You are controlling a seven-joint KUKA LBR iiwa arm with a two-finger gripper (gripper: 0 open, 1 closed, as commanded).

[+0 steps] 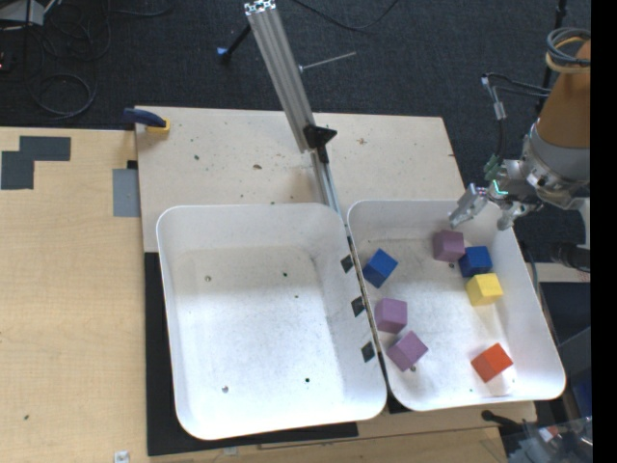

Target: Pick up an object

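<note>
My gripper [487,210] hangs over the far right corner of the right bin [540,302], its two fingers spread open with nothing between them. Just below it lie a purple block [448,246], a blue block [476,259] and a yellow block [485,287] in a cluster. Another blue block [380,267] sits near the bin's left wall. Two more purple blocks [390,313] [408,349] lie lower left. An orange-red block [493,362] rests near the bin's front right corner.
The left bin [193,258] holds only small dark specks. A slanted aluminium post [289,90] rises from between the bins toward the back. Black clips [358,306] sit on the shared wall. A blue and yellow tool [147,120] lies at the bench's far left corner.
</note>
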